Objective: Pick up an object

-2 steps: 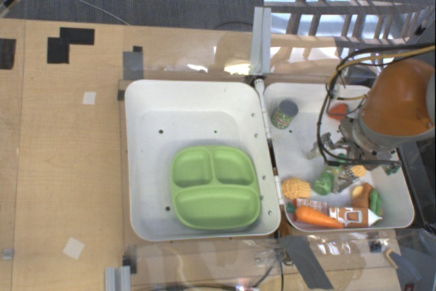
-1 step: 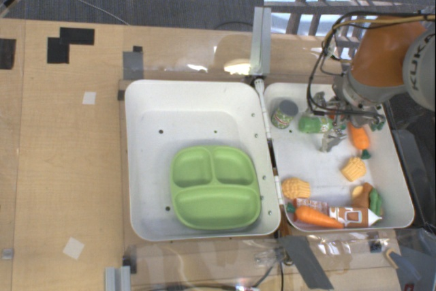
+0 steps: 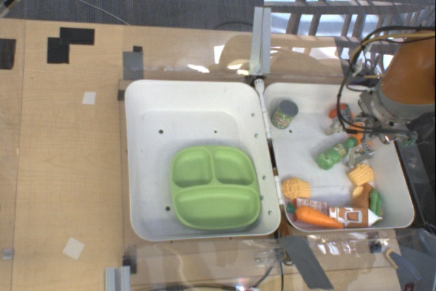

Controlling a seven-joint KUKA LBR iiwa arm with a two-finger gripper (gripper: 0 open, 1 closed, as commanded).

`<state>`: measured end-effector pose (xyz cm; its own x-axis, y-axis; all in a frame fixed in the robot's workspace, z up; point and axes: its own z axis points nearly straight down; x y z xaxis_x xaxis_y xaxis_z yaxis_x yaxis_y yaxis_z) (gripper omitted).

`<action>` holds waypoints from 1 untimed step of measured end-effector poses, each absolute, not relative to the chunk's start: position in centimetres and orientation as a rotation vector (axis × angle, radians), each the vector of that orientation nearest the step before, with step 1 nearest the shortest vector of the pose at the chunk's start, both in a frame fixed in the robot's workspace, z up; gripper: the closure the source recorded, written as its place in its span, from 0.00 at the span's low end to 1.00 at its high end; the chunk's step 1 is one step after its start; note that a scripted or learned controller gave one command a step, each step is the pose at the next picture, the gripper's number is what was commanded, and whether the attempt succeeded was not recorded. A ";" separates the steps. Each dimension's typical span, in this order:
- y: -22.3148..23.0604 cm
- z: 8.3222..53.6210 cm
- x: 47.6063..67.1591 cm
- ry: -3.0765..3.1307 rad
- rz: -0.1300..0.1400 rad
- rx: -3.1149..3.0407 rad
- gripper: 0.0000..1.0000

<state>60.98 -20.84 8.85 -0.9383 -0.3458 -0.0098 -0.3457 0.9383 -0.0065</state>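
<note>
Arm point(image 3: 407, 82) hangs over right bin point(image 3: 308, 95) at 3 o'clock; gripper point(image 3: 361, 146) low among toys, grip state: cannot tell. Green toy point(image 3: 330, 157) just at its 9 o'clock, corn point(image 3: 361, 175) at 6. Advice: centre over one toy, descend straight, avoid neighbours.

Smooth matt green plastic tray point(image 3: 215, 187); glossy white plastic bins point(image 3: 146, 105); pale wood-grain bench point(image 3: 61, 160); metal can point(image 3: 283, 114).

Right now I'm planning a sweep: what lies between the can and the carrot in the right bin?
In the camera view, the yellow corn piece lies between the can and the carrot; otherwise bare bin floor.
</note>
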 end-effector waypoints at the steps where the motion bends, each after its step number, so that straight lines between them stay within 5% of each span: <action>1: -17.5 9.0 56.4 3.080 -0.006 -0.548 0.00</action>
<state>56.43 -17.55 8.99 -0.9386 -0.3447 -0.0124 -0.3447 0.9387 -0.0058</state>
